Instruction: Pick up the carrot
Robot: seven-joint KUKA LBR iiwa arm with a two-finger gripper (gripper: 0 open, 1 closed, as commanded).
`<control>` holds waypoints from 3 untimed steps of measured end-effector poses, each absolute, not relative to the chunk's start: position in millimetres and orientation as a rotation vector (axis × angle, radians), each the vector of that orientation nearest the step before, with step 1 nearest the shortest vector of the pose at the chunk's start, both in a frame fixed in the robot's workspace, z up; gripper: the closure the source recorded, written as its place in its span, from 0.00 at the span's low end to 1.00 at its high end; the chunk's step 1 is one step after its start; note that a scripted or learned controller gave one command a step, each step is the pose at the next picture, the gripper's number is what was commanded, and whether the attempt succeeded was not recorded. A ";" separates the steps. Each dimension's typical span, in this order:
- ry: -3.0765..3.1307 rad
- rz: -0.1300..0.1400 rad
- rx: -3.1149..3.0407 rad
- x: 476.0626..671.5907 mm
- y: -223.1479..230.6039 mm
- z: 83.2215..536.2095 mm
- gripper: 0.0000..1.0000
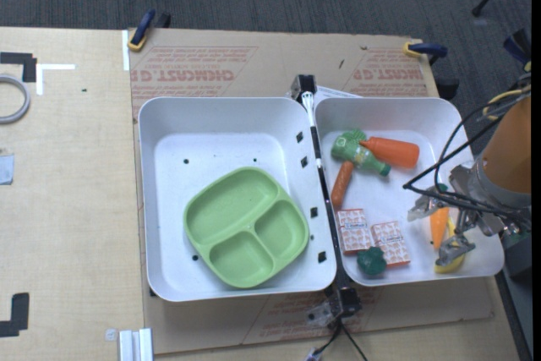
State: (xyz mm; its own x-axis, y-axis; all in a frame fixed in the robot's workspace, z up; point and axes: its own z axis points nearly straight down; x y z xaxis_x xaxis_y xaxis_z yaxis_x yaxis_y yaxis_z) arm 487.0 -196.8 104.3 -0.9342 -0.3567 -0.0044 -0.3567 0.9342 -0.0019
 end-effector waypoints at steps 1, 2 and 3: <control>3.003 -0.002 -0.910 490.6 -173.7 92.9 0.00; 3.003 -0.001 -0.911 490.6 -173.7 92.9 0.00; 2.641 -0.003 -1.697 487.0 -121.1 92.8 0.00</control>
